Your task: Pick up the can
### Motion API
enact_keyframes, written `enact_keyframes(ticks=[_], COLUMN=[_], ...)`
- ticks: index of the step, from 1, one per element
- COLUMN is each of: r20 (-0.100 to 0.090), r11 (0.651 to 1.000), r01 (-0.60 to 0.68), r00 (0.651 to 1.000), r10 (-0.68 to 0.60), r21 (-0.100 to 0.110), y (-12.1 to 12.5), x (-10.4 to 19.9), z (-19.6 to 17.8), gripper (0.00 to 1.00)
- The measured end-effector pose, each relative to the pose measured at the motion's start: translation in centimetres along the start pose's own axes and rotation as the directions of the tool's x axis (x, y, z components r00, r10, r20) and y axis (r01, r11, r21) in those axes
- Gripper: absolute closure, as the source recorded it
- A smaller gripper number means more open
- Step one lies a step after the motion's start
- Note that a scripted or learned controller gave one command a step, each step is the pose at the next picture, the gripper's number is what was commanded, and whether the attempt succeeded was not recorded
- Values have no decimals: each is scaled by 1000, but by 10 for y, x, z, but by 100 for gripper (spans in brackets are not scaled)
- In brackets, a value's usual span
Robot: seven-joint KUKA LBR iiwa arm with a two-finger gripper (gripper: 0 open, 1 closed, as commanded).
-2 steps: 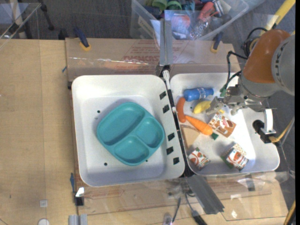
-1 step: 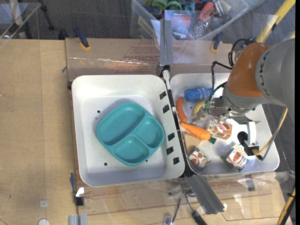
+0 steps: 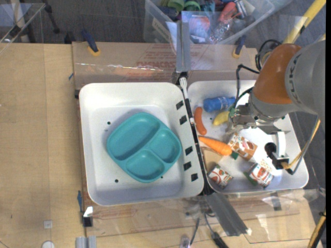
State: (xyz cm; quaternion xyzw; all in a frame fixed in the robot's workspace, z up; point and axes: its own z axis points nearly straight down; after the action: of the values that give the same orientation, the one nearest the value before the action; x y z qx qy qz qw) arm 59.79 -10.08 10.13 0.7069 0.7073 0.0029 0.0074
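Two shallow white bins are seen side by side on the counter [image 3: 36, 138]. The left bin [image 3: 93, 112] carries a teal divided plate [image 3: 144, 146], set at a slant near its middle.

The right bin [image 3: 297, 177] is crowded. A blue bottle-like item [image 3: 218, 103] is laid near its far edge, with a small yellow piece [image 3: 221, 119] just beside it. An orange-red sausage shape [image 3: 199, 120] is placed along the left wall, and a carrot [image 3: 216, 146] is stretched across the middle. Two cans with red-and-white labels are found at the near edge — one can [image 3: 220, 176] towards the left, tipped on its side, and a second can [image 3: 260, 173] to its right. A small carton [image 3: 244, 148] is set between the carrot and the cans.

The arm [image 3: 289, 79] is reached in from the right, its orange band over the bin's far right part. The end effector [image 3: 242, 120] is positioned low, near the yellow piece and above the carton — whether it is released or clenched cannot be told. Neither can is touched by it.

A clear tub of mixed toys [image 3: 207, 4] is seen beyond the bins.
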Motion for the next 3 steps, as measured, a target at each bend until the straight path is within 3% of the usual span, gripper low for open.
enact_keyframes(ticks=[1,2,3], r20=[0,-6,-3], r11=[1000,998,998], r01=[0,59,56], r00=[1000,998,998], r10=[0,-59,-56], r21=[0,0,-2], y=[0,-38,-37], x=[0,-17,-19], z=[0,10,0], gripper=[0,0,100])
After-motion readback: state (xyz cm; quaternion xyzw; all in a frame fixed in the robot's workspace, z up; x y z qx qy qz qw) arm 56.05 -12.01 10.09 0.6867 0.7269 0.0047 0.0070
